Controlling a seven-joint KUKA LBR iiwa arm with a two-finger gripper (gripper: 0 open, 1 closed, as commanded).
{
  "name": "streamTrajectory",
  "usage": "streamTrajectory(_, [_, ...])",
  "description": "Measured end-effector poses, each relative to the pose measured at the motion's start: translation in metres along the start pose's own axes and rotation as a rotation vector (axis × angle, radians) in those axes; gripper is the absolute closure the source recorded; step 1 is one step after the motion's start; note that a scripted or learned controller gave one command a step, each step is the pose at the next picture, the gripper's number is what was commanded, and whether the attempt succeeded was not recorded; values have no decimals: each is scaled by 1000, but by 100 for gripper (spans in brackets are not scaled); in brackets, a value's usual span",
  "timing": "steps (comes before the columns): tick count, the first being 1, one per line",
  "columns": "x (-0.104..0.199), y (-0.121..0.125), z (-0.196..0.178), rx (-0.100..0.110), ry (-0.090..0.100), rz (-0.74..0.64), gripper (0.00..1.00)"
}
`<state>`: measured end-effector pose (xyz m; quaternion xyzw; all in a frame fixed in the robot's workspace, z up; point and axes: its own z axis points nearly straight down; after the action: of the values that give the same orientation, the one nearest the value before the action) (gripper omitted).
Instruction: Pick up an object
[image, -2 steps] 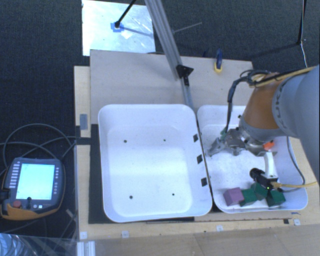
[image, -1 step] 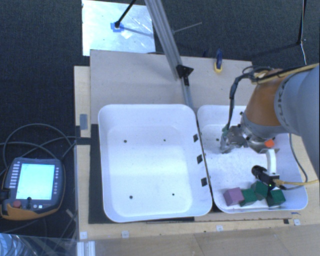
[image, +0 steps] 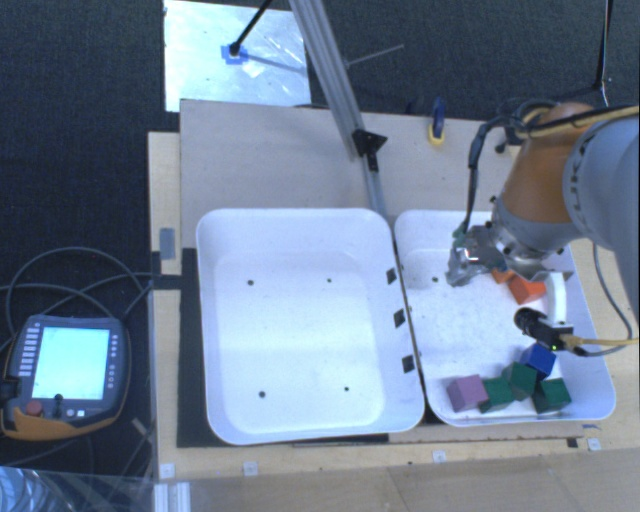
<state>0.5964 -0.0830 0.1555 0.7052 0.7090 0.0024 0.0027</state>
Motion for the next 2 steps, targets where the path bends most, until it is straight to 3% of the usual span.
streamTrajectory(1, [2, -3, -45, 1, 0, 1, 100])
streamTrajectory(2, [2, -2, -66, 3, 0, 1, 100])
